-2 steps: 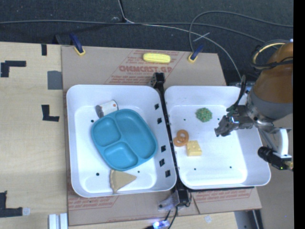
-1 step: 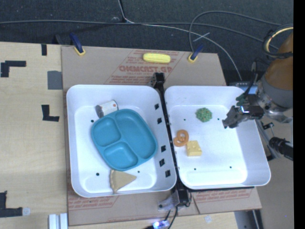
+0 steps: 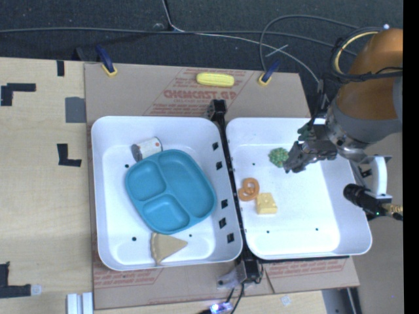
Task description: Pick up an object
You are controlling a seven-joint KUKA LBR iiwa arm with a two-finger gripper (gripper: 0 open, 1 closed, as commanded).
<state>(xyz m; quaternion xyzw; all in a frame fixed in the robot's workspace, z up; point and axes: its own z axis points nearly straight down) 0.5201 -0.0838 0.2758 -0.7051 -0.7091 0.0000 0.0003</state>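
The right bin [image 3: 327,241] holds a green broccoli piece [image 3: 278,156], an orange pretzel [image 3: 249,190] and a yellow cheese wedge [image 3: 266,205]. My gripper [image 3: 292,163] hangs low over the right bin, just right of the broccoli and almost touching it. In the left bin [image 3: 108,241] lie a blue divided plate [image 3: 170,190], a small white-and-grey can [image 3: 146,148] and a tan wedge [image 3: 166,246].
A yellow corn-like toy [image 3: 215,79] lies on the cardboard behind the bins. Black clips run along the divider [image 3: 226,169] between the bins. The arm's body [image 3: 366,103] stands over the right bin's far right corner, with cables behind it.
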